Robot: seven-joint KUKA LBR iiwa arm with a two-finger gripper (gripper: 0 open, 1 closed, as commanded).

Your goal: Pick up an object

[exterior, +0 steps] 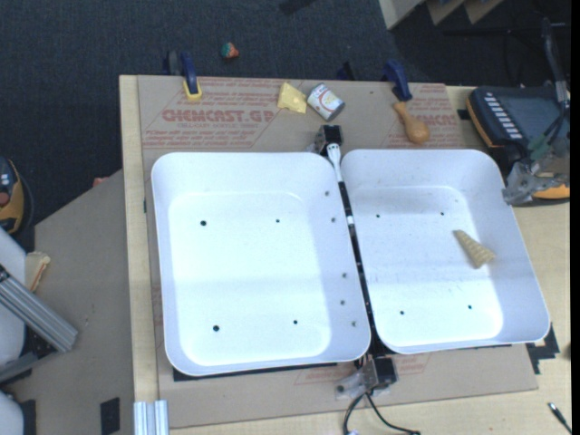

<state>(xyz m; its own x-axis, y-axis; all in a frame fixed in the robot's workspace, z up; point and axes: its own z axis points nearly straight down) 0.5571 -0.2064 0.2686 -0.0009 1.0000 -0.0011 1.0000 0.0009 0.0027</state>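
Note:
A small tan cone-shaped object (473, 247) lies in the right white bin (426, 179), toward its right side, pointing up-left. The left white bin (245, 188) sits beside it.
Behind the bins, on the brown board, lie a yellow wedge (292, 98), a small white-and-grey can (325, 101) and a wooden-handled piece (411, 123). Blue clamps (189, 72) hold the board's far edge. A black device (509, 116) sits at the right. An aluminium rail (36, 308) lies at the left.

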